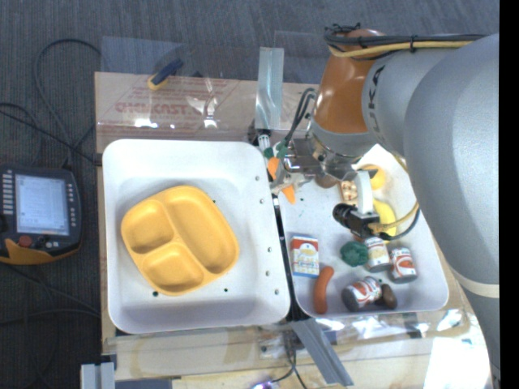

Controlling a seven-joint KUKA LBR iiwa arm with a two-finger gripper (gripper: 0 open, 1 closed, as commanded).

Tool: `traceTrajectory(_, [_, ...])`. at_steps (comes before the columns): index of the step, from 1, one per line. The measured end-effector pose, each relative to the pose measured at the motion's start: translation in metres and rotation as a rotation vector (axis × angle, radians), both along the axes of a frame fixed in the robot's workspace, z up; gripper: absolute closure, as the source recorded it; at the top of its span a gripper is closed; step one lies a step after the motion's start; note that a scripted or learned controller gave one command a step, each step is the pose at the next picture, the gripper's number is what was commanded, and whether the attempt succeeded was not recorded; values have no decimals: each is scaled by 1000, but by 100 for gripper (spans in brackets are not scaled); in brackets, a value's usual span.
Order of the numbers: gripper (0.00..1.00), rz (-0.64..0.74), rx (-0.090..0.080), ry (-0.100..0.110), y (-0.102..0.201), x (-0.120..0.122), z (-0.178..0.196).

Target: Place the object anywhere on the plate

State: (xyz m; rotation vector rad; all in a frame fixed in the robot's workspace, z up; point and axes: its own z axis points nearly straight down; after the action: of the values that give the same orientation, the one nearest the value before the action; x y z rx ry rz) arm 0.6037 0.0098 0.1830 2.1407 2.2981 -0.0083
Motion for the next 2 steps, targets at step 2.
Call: traceTrajectory(2, [100,245,3,-5,142,16,69])
